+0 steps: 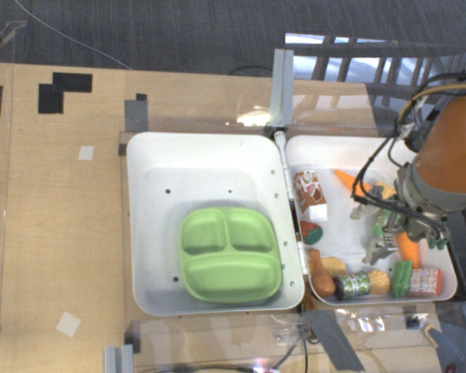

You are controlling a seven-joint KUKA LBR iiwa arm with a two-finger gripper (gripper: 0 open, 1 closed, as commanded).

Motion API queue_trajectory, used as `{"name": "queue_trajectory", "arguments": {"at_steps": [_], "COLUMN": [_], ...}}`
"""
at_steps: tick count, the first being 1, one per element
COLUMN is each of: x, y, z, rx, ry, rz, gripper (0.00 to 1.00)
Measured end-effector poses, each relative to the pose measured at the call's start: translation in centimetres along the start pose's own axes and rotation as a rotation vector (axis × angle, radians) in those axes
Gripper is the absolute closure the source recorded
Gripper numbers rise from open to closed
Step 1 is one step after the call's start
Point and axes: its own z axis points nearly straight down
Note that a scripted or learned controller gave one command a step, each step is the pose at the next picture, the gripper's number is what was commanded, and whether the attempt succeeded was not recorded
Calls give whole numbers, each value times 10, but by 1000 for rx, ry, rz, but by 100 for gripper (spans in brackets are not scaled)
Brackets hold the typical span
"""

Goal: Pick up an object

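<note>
Looking down from the overhead camera: two white bins side by side on a pale wooden tabletop [54, 231]. Left bin [151, 169] holding a green divided plate [230, 253], lying flat toward the near side. Right bin [334, 216] crowded with toy food: a small carton [310, 196] along the left wall, an orange carrot [345, 179] farther back, a red-and-green piece [311, 232] below the carton, a dark can [352, 284] on its side near the front wall, a green piece [401, 277] and a red-and-white box [424, 280] to its right. Arm [450, 158] reaching in from the right, hand [385, 243] lowered among the items, beside an orange piece [408, 249]. Cannot tell whether open, closed or gripping anything.
</note>
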Motion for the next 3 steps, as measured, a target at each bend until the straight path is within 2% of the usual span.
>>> {"name": "queue_trajectory", "arguments": {"at_steps": [1,2,3], "x": [-2,-69,-142], "y": [20,27,24], "z": [83,104,104], "rx": [2,0,-2], "ry": [-19,-10,45], "rz": [0,67,-31], "gripper": [0,0,0]}}
